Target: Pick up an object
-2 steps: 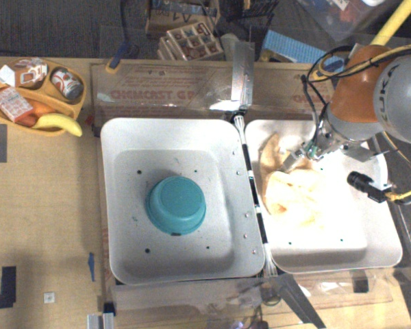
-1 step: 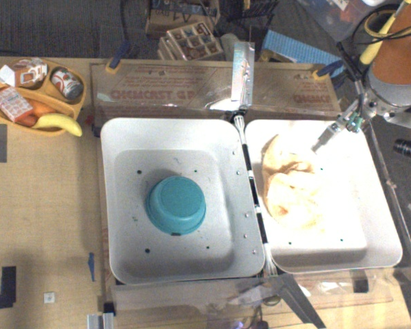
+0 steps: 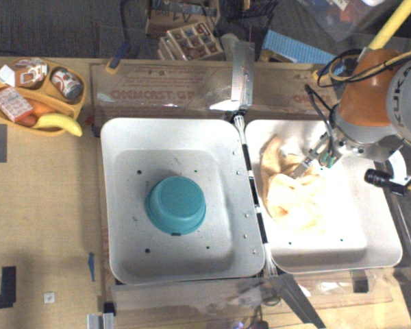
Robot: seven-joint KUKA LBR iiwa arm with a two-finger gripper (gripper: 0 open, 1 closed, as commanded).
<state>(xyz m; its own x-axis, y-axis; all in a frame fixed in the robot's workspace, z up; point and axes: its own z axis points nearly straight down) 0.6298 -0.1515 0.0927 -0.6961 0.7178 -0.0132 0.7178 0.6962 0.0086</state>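
A: Now, item one: gripper [image 3: 308, 168]. Condition?

B: Low in the right bin [image 3: 377, 249], tips at the yellow cloth [image 3: 291, 196]. Whether they pinch its fabric, I cannot tell.

A: Item two: cloth. Position?

B: Crumpled just below and left of the tips, touching or nearly so. Long axis runs away down-left, along the bin's left wall.

A: Item three?

B: Teal bowl [image 3: 177, 205], well left, in the other bin [image 3: 123, 142].
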